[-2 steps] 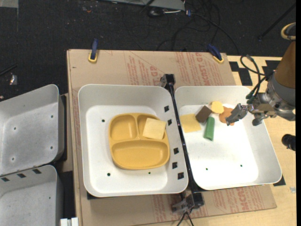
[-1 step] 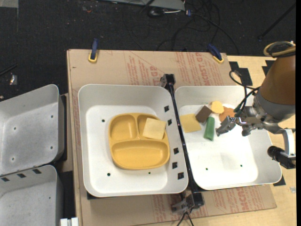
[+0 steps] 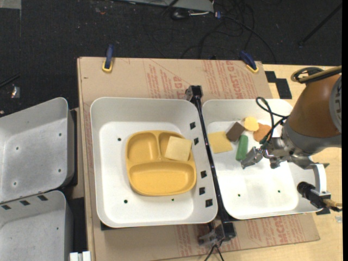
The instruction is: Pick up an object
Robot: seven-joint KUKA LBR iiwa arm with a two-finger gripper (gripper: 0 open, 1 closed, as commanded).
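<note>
Nearest you, the front of the right bin (image 3: 261,197) is bare white floor, and you have no reason to work there. Your likely target is the green block (image 3: 242,147), lying in the upper half of that bin. It looks small, rigid and light, so it should lift easily if you take it across its narrow width at mid-length. Touching or just beside it sit a brown block (image 3: 235,130), a yellow round piece (image 3: 250,124), an orange piece (image 3: 262,131) and a flat yellow square (image 3: 219,142), a tight cluster that could shift. The gripper (image 3: 255,157) hangs just right of the green block; you cannot tell its finger gap. The divider between bins stands close on the left. Across it, the left bin (image 3: 109,145) holds a yellow tray (image 3: 157,178) with a pale square block (image 3: 178,148) in it.
</note>
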